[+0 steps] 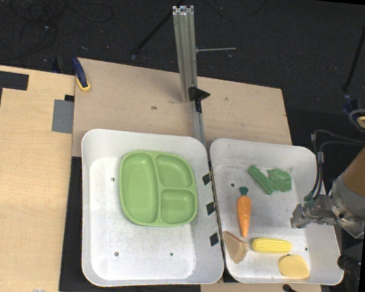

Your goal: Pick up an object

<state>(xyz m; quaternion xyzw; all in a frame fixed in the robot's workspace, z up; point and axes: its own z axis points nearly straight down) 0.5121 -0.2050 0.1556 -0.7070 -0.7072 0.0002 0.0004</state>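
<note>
So there are two shallow white bins sitting side by side on the bench. The left bin (pixel 93 243) has a green divided plate (pixel 158 189) in it, three compartments, parked toward the far half of the bin and a bit closer to the edge shared with the other bin than to the outer one.

The right bin (pixel 234 154) is where all the toy food is. A green leafy-looking piece (pixel 270 180) lies near the far edge, roughly mid-width. An orange carrot (pixel 244 212) with a little green top sits in the left-middle part, lengthwise pointing from far to near. Just past its near tip there's a tan wedge-shaped thing (pixel 236 246) by the near left corner, can't really say what it is. Right beside that, a yellow corn cob (pixel 271 246) lies sideways along the near edge, and a flat yellow round piece (pixel 294 267) sits in the near right corner, close to the cob but I can't tell if they touch.

The gripper (pixel 306 217) is at the right edge of the right bin, about halfway along it, with the grey arm and a bit of the orange band (pixel 363 170) coming in from that side. Nothing is visibly between the fingers, and honestly it's too blurry to say whether they're apart or together. It's well apart from the carrot, and the cob is the closest item to it
</note>
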